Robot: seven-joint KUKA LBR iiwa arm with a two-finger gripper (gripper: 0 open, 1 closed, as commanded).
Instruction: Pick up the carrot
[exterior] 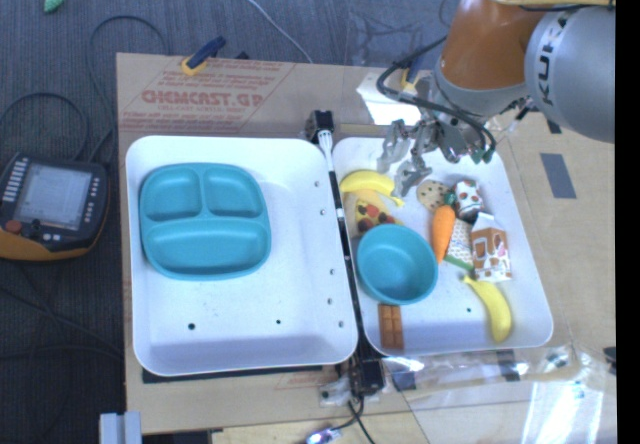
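So the carrot (443, 232) is lying in the right bin (530, 317), wedged into a pretty crowded spot: blue bowl (397, 263) just to its left, a cookie (432, 195) near its top end, and a little pile of toy food touching it on the right. The tool (411, 160) hangs above the upper part of that bin, closer to the banana (368, 184) and cookie than to the carrot, with its fingers spread and nothing between them.

What worries me: it's not over the carrot yet, so if it just drops from here it'll likely close on the cookie or the banana instead. Even lined up right, there's hardly any room either side of the carrot, so a finger could land on the bowl rim or shove the neighbours around. The carrot also tapers, so a pinch near the thin end could squirt it out.
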